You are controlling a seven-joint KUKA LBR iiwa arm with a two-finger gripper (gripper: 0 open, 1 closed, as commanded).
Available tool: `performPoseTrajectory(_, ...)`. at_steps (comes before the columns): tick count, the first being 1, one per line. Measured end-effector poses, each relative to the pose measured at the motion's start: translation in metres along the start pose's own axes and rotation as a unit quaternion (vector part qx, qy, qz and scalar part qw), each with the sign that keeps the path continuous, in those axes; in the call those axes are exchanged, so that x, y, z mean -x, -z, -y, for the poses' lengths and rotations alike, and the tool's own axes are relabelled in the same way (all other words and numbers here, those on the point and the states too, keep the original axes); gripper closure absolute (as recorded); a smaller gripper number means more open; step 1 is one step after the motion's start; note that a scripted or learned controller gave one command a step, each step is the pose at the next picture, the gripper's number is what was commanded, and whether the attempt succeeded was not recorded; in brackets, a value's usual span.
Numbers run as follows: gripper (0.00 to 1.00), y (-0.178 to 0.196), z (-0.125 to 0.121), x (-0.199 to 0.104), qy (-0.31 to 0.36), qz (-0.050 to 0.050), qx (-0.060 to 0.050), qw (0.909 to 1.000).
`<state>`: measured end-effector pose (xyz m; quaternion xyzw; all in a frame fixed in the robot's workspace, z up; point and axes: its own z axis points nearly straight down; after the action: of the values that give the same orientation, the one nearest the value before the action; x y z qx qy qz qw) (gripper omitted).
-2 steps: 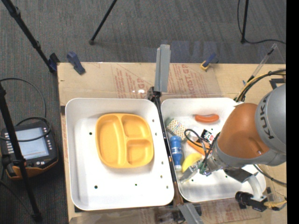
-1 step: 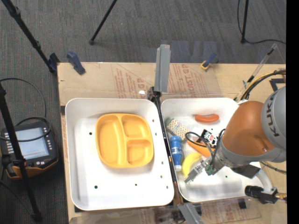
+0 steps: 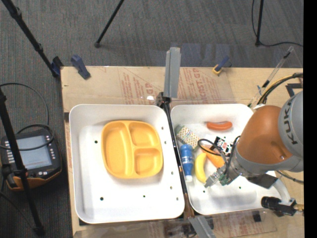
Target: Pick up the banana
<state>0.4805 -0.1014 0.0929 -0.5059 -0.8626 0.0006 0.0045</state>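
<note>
Banana (image 3: 199,168) lies in right bin (image 3: 247,205), blue bottle (image 3: 186,158) beside it | jaws (image 3: 212,179) low at its lower end, openness unclear, grip cannot tell | yellow tray (image 3: 132,148) in left bin (image 3: 84,192)

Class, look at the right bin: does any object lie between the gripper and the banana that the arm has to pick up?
Nothing visible does. The gripper sits just right of the banana's lower end in the right bin. The blue bottle lies on the banana's far side, and the orange piece lies beside its upper part, not in the gap.
</note>
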Motion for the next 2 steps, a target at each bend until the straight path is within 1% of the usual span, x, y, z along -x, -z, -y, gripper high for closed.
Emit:
performPoseTrajectory(1, 1.0, 0.0921, -0.0513, -0.0466, -0.084, 0.002, 0.0, 0.9964)
performPoseTrajectory(2, 0.0, 0.092, -0.0512, -0.0465, -0.085, 0.002, 0.0, 0.9964)
